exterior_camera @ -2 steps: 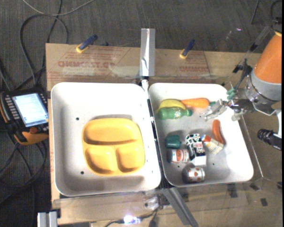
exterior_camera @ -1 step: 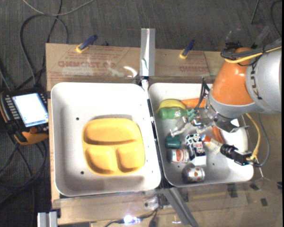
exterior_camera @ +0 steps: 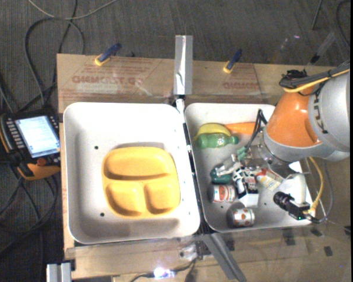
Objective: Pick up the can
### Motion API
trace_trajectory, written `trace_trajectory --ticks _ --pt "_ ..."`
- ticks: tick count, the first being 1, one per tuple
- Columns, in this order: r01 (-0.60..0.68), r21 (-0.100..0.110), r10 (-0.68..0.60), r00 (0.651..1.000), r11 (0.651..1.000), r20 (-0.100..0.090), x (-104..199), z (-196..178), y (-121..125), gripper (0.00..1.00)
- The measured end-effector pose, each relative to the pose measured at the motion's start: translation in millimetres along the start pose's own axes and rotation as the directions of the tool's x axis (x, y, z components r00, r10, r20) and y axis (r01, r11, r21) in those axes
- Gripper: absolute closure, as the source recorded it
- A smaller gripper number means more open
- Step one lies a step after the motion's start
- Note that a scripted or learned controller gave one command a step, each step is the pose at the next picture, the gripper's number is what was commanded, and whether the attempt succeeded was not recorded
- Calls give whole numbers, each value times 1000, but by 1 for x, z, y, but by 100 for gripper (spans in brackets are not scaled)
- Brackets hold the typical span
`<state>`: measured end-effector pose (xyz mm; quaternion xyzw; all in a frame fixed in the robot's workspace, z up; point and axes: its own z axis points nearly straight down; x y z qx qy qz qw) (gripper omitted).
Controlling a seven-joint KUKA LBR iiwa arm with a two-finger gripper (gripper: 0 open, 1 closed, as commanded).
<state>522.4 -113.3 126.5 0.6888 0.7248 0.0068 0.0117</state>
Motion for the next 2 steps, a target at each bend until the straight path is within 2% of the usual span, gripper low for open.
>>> trace_trajectory --ticks 1,2 --pt "-7 29 7 1000 1000 -8 16 -10 -3 0" --pt "103 -36 -103 995 994 17 11 15 -21 0"
